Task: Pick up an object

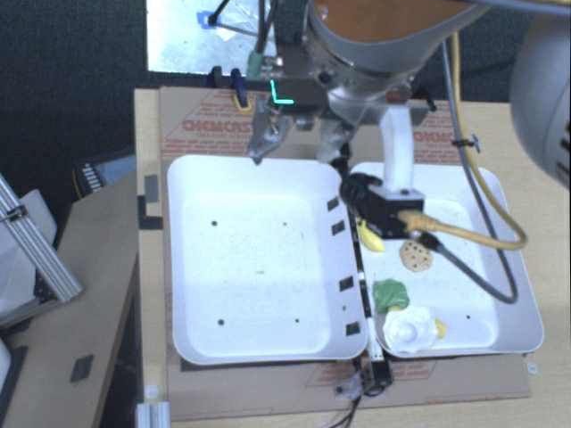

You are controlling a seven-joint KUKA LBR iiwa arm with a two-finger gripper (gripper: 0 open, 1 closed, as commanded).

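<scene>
My gripper (297, 146) hangs over the far rim of the left bin (259, 266), its two fingers (266, 137) spread apart and open with nothing between them. The objects lie in the right bin (482, 239), along its left side. A small yellow piece (370, 237) sits by the divider, and a round speckled cookie (416, 256) is just right of it. Closer to the front are a green leafy item (390, 294) and a white rounded object with a yellow part (411, 332). All of them are well to the right of and nearer than the gripper.
A black fitting (382, 209) with a yellow cable (473, 234) drapes over the right bin beside a white post (398, 154). Black clips (343, 255) line the seam between the bins. Cardboard (214, 123) lies under both.
</scene>
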